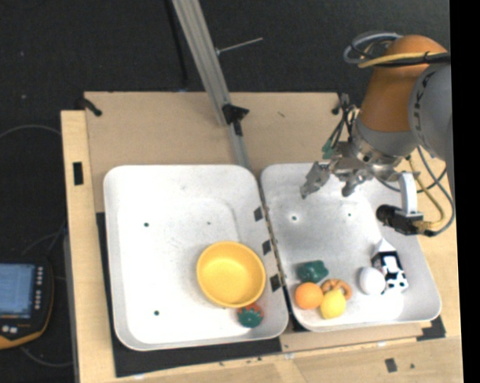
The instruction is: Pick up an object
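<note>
We see the gripper point(331, 183) hanging over the far part of the right bin point(345, 230), below the arm's orange band point(393, 83). Its two fingers point(310, 183) stand apart, and nothing lies between them; beneath them is only bare white bin floor.

The things to pick lie well apart from the fingers, gathered along the near edge of the right bin. There we find a dark green block point(312, 270), and just in front of it an orange ball point(308, 295) touching a yellow lemon-like fruit point(333, 304). A small orange and brown piece point(336, 285) sits just behind the yellow fruit. To their right lies a white egg-shaped thing point(371, 281), and beside it a black and white toy point(392, 271), whose exact kind we cannot tell.

In the left bin point(162, 221) we see a yellow bowl point(230, 273) standing upright near the near right corner, and just in front of it a small red and green object point(250, 315) close to the bin's rim.

A grey metal bar point(208, 66) runs at a slant from the top of the view down to the gap between the bins. At the left edge, off the bench point(159, 127), lies a handheld pendant point(17, 300) with a blue screen.
</note>
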`<state>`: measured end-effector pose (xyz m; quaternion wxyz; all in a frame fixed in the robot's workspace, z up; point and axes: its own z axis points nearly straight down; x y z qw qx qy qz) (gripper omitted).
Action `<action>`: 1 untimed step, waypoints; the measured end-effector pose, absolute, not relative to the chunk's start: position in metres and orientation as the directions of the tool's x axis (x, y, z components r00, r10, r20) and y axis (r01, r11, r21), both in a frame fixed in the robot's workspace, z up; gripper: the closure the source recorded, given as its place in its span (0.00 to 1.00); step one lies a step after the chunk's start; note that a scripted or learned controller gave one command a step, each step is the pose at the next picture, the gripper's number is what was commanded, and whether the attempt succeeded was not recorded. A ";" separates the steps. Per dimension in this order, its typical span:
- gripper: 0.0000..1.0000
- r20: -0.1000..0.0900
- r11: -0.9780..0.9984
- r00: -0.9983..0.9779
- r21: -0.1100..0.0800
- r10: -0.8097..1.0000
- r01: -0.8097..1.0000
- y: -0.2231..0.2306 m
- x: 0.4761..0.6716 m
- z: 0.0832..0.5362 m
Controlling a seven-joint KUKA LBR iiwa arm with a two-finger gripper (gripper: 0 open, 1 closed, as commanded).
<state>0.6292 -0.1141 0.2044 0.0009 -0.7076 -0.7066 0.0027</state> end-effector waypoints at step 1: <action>0.00 -0.002 0.001 -0.001 -0.004 1.000 1.000 -0.107 0.630 0.155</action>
